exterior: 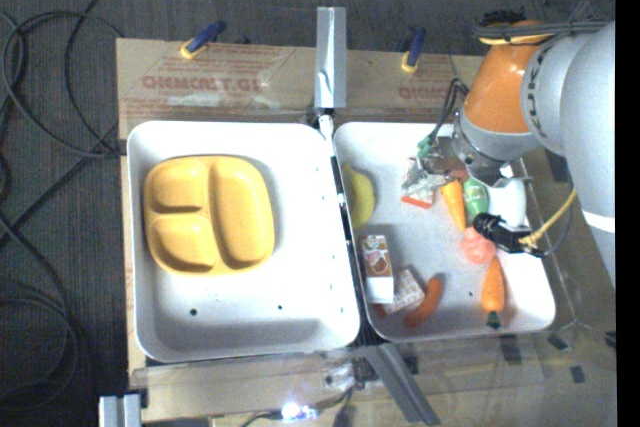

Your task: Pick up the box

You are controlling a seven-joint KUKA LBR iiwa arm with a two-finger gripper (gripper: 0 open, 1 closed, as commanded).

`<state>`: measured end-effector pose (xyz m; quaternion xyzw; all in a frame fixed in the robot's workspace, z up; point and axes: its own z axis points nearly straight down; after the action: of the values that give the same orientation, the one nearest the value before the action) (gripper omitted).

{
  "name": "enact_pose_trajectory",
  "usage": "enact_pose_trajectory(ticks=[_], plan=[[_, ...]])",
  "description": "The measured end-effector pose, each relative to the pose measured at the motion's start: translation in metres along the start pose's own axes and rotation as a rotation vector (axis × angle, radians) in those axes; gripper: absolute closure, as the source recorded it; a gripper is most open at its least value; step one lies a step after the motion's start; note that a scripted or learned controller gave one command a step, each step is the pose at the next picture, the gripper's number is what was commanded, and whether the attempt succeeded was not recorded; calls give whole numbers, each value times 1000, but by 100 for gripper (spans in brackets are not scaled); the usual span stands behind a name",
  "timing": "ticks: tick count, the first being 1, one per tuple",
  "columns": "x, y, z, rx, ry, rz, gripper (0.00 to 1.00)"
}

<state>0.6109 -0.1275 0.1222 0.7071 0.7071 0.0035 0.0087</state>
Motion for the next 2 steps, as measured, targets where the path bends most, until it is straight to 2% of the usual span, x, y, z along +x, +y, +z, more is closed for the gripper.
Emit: enact_pose_trajectory(ticks=[1, 2], plan=[[0, 0, 0, 0, 0, 0, 0], [-41, 59, 35, 10, 3, -203, 0]])
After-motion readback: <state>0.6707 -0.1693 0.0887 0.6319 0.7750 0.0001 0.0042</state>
